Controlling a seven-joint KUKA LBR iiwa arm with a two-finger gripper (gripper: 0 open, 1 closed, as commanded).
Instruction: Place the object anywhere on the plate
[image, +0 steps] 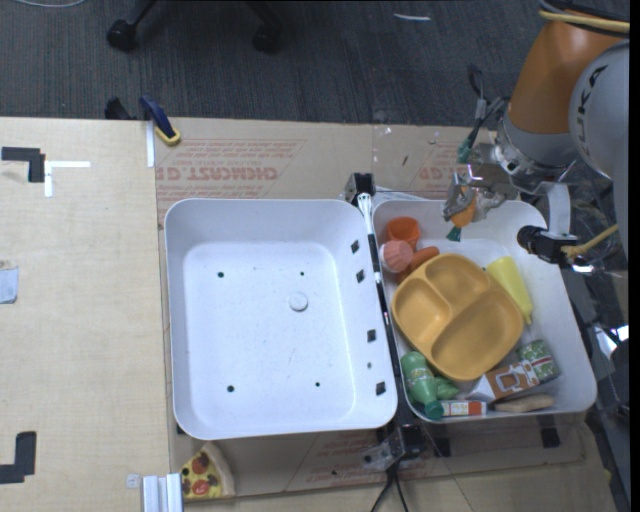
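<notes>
In the camera view you see the grey arm with its orange band (560, 50) reaching in from the right, its hand (465, 205) hanging over the far edge of the right-hand shallow white bin (572, 330). A small orange object (460, 212) sits at the fingertips and looks pinched between them, though the hand is small and cluttered here, so you cannot be fully sure of the grip. Below it, in the middle of that bin, lies the yellow-orange divided plastic plate (458, 315), tilted, with nothing resting on its compartments. Just beyond the plate's far-left rim you find an orange cup-like toy (403, 229), a pinkish round toy (397, 256) and a slim orange-red piece (423, 256) touching the plate's edge. A pale yellow block (510, 283) lies against the plate's right rim. Along the near side sit a green bottle-shaped toy (422, 384), a small printed carton (524, 369) and a tan stick-like piece (520, 403). The left-hand white bin (180, 300) holds one small pale disc (298, 302). On the surface near its front corner lies a toy pizza slice (203, 474).
</notes>
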